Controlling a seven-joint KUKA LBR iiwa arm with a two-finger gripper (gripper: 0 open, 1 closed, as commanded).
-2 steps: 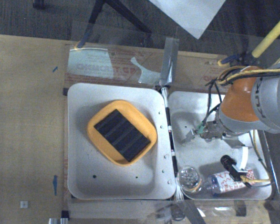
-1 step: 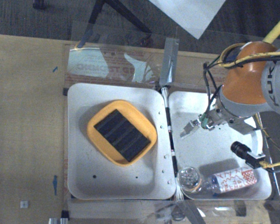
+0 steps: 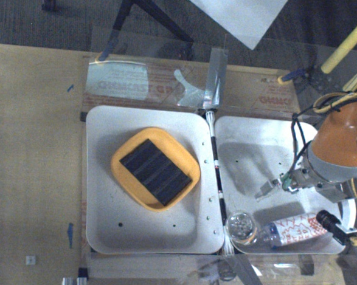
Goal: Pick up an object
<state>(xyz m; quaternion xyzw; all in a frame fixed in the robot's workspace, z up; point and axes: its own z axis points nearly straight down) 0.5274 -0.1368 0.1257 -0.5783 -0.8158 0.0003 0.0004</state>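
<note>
Over right bin (image 3: 251, 144): gripper (image 3: 272, 187), fingers slightly parted, holding nothing. Nearer camera than gripper, along bin's front wall: clear bottle (image 3: 279, 230), lying on side. Left of gripper, in left bin (image 3: 99, 225): orange-rimmed dark pad (image 3: 155, 177).

The grey arm (image 3: 342, 150) reaches in from the right, its claw (image 3: 272, 187) pointing left and down.
</note>
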